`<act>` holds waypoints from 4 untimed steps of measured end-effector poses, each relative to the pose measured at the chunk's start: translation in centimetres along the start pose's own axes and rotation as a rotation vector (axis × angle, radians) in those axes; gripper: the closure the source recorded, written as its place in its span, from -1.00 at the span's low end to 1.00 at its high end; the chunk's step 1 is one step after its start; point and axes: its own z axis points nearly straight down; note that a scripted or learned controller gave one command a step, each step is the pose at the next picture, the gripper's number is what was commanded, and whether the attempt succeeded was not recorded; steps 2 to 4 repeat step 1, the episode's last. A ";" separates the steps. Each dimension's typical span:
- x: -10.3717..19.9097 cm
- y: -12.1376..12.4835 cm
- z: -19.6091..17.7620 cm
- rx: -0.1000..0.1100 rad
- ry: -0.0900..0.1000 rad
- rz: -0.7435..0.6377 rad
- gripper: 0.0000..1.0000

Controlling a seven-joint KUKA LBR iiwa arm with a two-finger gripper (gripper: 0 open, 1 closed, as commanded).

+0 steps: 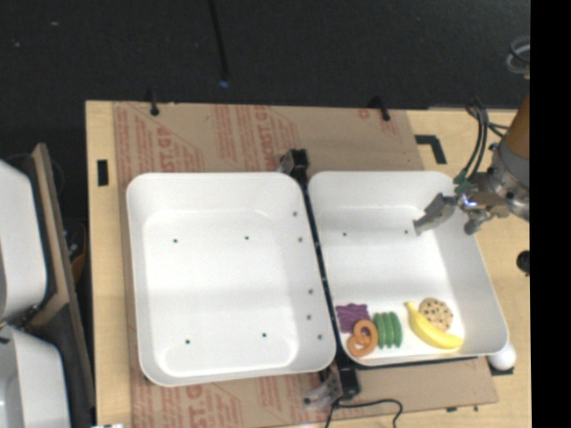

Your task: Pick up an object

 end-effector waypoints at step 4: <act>2.0 11.0 8.5 0.006 0.001 -0.003 -1.00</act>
